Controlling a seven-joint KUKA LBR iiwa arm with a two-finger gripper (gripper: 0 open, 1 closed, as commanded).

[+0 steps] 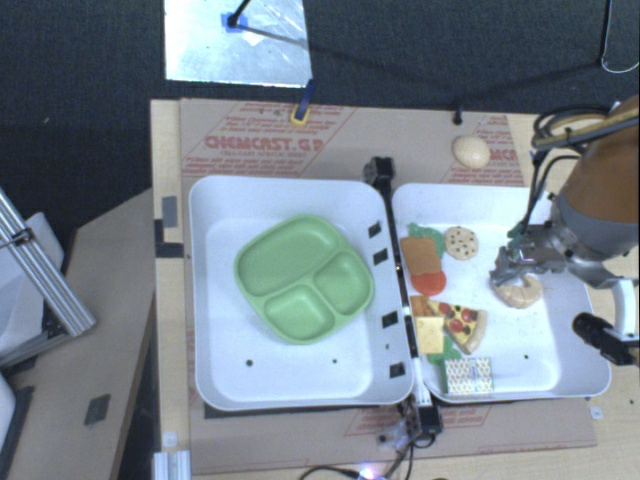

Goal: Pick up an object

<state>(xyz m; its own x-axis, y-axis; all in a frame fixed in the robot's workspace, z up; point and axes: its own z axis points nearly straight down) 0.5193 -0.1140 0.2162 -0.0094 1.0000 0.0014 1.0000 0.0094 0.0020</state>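
Fingers [513,271] are down in the right white bin [540,368], right on top of a pale tan pastry-shaped toy [520,291], but I can't tell if they're open or clamped on it. Cardboard sheet [270,133] under the bins reads "CHEMCAST GP" in red. The grey arm with the orange band [600,183] reaches in from the right, wrist pointing down. Pastry sits at the fingertips, well right of the round chocolate-chip cookie toy [460,242].
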